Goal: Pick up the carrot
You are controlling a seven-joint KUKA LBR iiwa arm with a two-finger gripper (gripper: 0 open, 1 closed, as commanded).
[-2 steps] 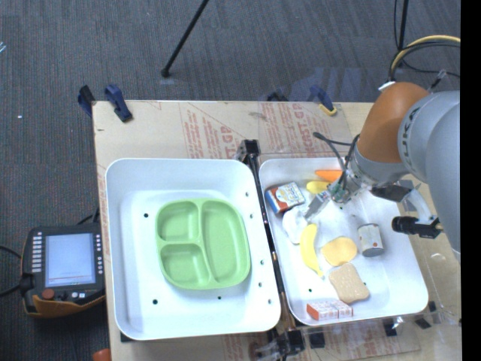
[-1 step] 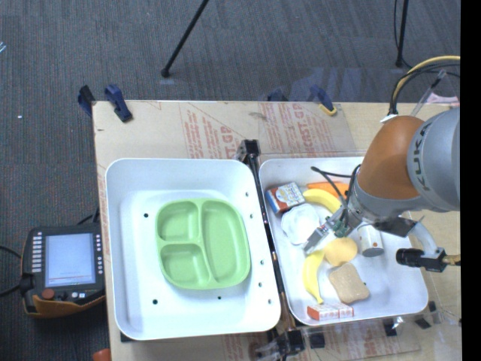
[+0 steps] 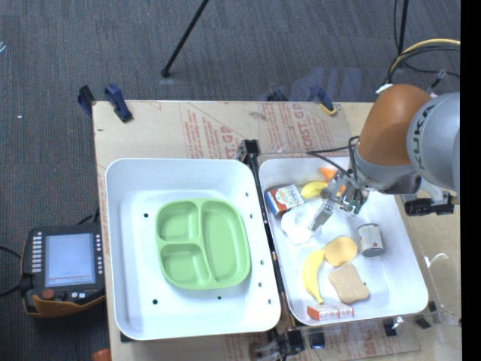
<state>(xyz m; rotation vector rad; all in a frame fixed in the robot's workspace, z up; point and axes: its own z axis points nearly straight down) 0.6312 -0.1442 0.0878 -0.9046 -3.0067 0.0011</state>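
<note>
At the far left, on the floor, lies a control tablet (image 3: 66,265). The left bin (image 3: 128,201) holds a green divided plate (image 3: 203,244). In the right bin (image 3: 409,273) lie a banana (image 3: 312,273) and a cracker (image 3: 348,283). The carrot (image 3: 328,173) lies at its upper edge, partly hidden. The gripper (image 3: 325,218) hangs just below the carrot, fingers apart, holding nothing.

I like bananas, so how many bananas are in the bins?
1. The banana lies in the right bin, left of the cracker. The yellow thing near the gripper might be another; part is hidden.
</note>
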